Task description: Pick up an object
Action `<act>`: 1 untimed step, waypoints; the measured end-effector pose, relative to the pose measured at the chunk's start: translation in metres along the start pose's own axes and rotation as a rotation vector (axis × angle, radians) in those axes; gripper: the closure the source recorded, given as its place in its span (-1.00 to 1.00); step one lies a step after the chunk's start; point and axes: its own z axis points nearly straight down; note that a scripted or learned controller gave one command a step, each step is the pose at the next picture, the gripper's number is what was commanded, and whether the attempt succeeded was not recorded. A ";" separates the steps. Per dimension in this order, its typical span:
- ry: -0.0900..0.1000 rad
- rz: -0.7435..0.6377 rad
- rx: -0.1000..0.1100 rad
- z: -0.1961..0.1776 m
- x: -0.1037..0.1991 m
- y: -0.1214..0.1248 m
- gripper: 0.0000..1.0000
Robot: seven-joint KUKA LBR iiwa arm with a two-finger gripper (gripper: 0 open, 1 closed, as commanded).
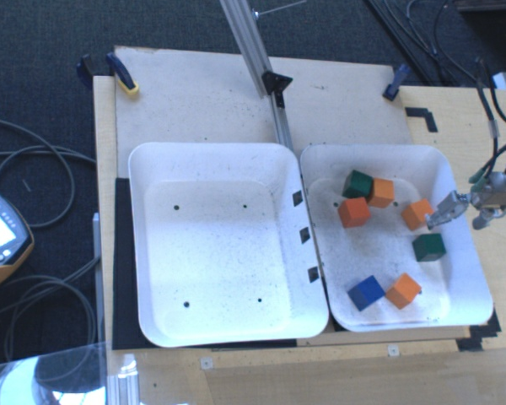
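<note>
Camera view: gripper (449, 207) is seen at right bin (455, 251) edge, tip just beside an orange block (416, 215); whether its jaws are apart or together cannot be told. Nothing is seen held. Blocks are all in right bin: green block (429, 247) just below tip, a green/orange/red cluster (360, 197) to the left, blue block (366, 293) w/ another orange one near front. Risk, as judged: orange block could be nudged rather than straddled, or pinned vs. bin wall, so grasp slips. Neighbouring green block may be knocked too.

You're looking at a robotics lab: a clamped plywood bench (194, 99) on dark carpet (42, 24), loose cables (25, 167) trailing left, an aluminium camera mast (244, 24) rising at the far side.
</note>
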 end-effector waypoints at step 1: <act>0.000 0.000 -0.001 0.000 0.000 0.000 -1.00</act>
